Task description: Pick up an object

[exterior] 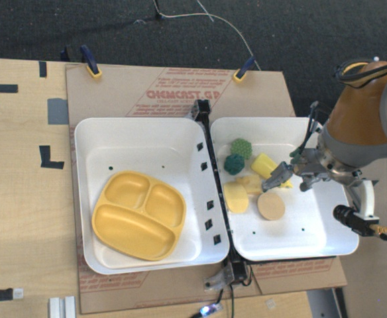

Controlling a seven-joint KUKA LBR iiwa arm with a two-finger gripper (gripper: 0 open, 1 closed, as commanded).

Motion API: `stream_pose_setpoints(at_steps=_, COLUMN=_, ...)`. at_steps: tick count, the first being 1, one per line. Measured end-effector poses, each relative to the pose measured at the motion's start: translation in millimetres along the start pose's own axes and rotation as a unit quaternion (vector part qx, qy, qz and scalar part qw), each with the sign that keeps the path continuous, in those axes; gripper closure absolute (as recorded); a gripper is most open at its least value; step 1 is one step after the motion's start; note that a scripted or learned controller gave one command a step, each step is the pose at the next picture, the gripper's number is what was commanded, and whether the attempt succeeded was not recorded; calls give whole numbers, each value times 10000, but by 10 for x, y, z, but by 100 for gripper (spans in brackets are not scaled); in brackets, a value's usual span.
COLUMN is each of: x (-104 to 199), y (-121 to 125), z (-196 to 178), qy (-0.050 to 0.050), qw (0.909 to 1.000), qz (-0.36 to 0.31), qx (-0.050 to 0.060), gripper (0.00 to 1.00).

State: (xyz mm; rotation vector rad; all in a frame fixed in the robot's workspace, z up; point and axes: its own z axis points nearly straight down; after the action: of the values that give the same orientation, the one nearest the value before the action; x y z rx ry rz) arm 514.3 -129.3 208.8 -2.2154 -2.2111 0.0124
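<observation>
The 2 white bins [87, 144] look like smooth, slightly glossy moulded plastic. Well to the left of the gripper [276, 177], the yellow divided plate [139, 214] has a smooth plastic sheen. Just beside the gripper lie a matt tan disc [271, 207], a smooth yellow block [264, 164] and a pale yellow piece [236, 197] with a soft, dull face. Beyond them, the green ball [241, 148] and teal ball [234, 164] look rough and bumpy. The cardboard sheet [173, 91] under the bins is matt brown with red print. The arm [356, 118] has a glossy orange shell.
</observation>
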Motion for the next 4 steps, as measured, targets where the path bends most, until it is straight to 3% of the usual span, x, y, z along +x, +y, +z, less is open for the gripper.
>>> stream_pose_setpoints(at_steps=1, x=2, y=26, z=-56, qy=-9, qw=10000, qz=-17, qx=-57, gripper=0)
stream_pose_setpoints(at_steps=3, x=60, y=-53, z=987, qy=-5, qw=10000, qz=-12, qx=-28, gripper=0)
stream_pose_setpoints(at_steps=4, x=63, y=-51, z=1251, qy=-17, qw=10000, qz=-13, qx=-61, gripper=0)
